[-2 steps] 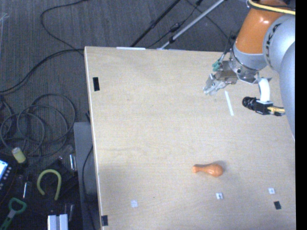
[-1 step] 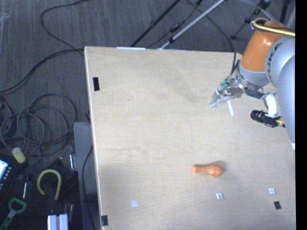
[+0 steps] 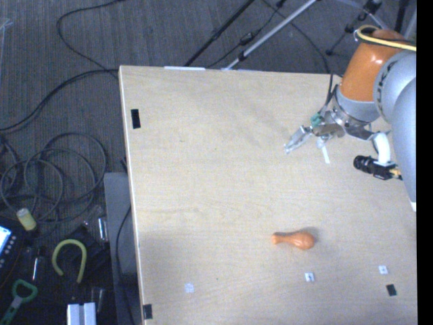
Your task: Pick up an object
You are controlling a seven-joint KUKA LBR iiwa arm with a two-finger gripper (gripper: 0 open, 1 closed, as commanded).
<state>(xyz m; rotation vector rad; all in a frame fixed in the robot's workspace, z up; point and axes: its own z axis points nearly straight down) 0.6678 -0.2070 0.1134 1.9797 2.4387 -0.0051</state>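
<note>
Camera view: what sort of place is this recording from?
Probably a robotics lab: a grey and orange arm reaches over a bare wooden bench, with cables and stand legs on dark carpet.

Pale wooden table [image 3: 203, 181] over dark grey carpet [image 3: 61, 32]; black cables [image 3: 47, 168] looped at left, perhaps tripod legs [image 3: 291, 15] above.

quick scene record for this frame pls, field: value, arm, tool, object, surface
surface: pale wooden board, a few small markers near its edges
object: one orange pear-shaped toy, lying on its side toward the near right part of the board
arm: grey with orange band, reaching in from the right
tool: fingers spread, above the board, nothing between them
tool to object: apart, the toy lies nearer the camera than the tool
floor: cables left of the board
</note>
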